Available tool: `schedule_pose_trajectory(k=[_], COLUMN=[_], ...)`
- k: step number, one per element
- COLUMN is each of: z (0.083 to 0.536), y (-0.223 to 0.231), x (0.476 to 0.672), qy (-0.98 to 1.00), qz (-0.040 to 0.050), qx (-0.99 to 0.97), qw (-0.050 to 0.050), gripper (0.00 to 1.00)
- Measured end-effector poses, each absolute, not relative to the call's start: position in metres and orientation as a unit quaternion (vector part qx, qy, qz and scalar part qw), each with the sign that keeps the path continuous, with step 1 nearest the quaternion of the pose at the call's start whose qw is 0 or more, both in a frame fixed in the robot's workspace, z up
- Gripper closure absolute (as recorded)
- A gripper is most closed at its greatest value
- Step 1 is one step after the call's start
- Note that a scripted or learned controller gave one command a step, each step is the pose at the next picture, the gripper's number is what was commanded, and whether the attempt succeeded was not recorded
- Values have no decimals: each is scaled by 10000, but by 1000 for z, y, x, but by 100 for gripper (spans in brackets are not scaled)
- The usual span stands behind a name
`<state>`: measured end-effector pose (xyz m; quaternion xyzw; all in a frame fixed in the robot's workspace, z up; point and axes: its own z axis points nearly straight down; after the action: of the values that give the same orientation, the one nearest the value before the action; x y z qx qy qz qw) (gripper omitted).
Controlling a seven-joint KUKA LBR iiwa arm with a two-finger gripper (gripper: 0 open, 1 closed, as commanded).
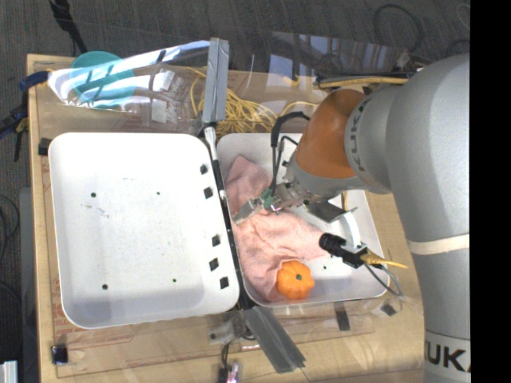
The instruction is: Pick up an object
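From my remote station I read the scene as follows. The grey arm with the orange wrist band (331, 138) reaches in from the right and is lowered into the right-hand shallow white plastic bin (363, 290). Its two-finger gripper (257, 206) sits at the upper-left part of a crumpled pink cloth (271, 230), touching or just above the fabric. I cannot tell how far the claw is spread, nor whether any cloth lies between its tips; the wrist hides most of it.

Candidate objects: the pink cloth, spread across the left and middle of the right bin, and a small orange pumpkin-shaped toy (295, 281) resting on the cloth's lower edge, near the bin's front wall. The pumpkin is well apart from the gripper. The left-hand shallow white bin (68, 238) holds no visible object.

Task status, as I judge it: approach and descent done; grasp unconfirmed; lift not yet done. Nothing is raised off the bin. Remaining steps: secure a hold, most likely on the cloth, then raise it.
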<state>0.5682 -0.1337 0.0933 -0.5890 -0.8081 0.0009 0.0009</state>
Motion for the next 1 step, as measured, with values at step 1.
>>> schedule_pose_trajectory(k=[1], z=[103], y=[-133], x=[568], qy=[-8097], qz=[16], qx=[-5868], qw=[20], gripper=[100])
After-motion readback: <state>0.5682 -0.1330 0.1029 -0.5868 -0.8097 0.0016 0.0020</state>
